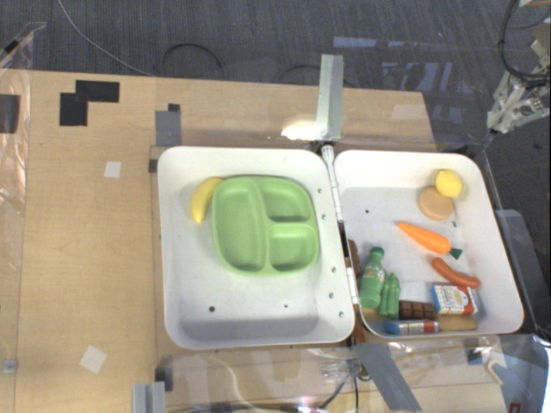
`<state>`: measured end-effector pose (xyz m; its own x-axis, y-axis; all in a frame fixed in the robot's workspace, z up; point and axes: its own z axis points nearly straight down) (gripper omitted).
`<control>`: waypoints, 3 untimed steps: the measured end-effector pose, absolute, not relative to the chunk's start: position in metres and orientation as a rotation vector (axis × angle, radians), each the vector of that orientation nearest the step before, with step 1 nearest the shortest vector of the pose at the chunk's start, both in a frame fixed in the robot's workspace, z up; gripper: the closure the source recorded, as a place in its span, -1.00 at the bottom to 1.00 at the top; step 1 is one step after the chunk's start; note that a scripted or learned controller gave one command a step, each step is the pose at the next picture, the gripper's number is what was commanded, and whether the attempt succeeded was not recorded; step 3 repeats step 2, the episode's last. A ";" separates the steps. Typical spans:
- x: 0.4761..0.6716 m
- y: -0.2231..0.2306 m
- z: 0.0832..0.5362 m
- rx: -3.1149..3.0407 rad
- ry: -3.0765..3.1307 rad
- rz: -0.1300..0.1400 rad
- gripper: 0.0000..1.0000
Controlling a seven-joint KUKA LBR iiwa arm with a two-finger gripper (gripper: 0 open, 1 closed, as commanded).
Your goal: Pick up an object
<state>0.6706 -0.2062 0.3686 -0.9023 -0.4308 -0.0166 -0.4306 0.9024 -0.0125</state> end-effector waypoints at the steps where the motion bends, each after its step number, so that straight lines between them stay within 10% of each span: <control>1: 0.673 -0.203 0.380 -0.695 3.036 -0.015 1.00; 3: 0.674 -0.202 0.395 -0.695 3.023 -0.021 1.00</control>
